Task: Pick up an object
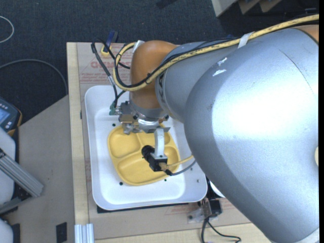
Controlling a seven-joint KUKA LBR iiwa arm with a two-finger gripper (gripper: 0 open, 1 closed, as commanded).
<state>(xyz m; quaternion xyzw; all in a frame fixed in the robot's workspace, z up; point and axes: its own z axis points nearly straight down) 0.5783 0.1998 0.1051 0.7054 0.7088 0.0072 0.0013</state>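
Gripper [146,127] over yel. plate [126,158]; bench print [94,65] illegible

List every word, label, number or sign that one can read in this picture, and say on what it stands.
No text is legible.
Red printing on the pale brown bench board, beside the shallow white plastic bin's far left corner: too blurred to read.
Fainter red printing on that board, below the bin's near edge: also too blurred.
Yellow divided plastic tray in the bin: no lettering visible.
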